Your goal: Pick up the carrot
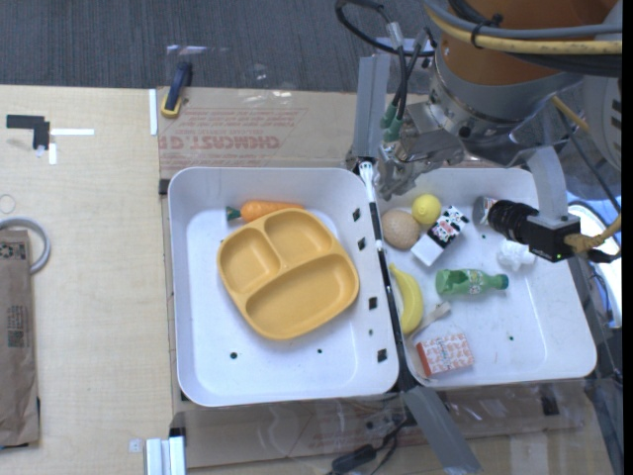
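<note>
Gripper was seen at the right bin's far-left corner; whether open or shut could not be told. Apparently approach was underway: a reach was needed to the carrot, lying beside the yellow plate in the left bin.

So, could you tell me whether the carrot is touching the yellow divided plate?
Touching. The camera view shows the carrot lying right against the upper rim of the yellow divided plate, with no white bin floor visible between them.

Carrot lies wedged between the yellow plate and the left bin's far wall; open floor surrounds the plate elsewhere.
</note>
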`<state>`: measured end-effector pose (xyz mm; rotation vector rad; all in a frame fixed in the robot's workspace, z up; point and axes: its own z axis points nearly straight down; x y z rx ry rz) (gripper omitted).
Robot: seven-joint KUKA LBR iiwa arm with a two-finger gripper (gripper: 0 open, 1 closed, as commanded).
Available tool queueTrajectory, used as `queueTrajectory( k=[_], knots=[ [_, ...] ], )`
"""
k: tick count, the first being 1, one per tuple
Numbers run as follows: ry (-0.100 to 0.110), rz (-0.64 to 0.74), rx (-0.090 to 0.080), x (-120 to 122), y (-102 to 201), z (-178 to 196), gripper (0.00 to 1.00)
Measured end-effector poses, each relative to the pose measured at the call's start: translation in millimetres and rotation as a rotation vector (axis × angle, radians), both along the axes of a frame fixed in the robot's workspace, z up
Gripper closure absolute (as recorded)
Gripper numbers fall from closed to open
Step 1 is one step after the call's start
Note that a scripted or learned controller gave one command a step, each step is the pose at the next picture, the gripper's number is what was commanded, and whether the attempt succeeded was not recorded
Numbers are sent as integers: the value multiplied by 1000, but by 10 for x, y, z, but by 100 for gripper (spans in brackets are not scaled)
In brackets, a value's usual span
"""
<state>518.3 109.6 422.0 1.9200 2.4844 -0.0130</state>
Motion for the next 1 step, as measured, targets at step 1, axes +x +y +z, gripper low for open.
queueTrajectory(
  k=[1],
  knots=[
    [0,-1,0,0,-1,-1,0]
  ],
)
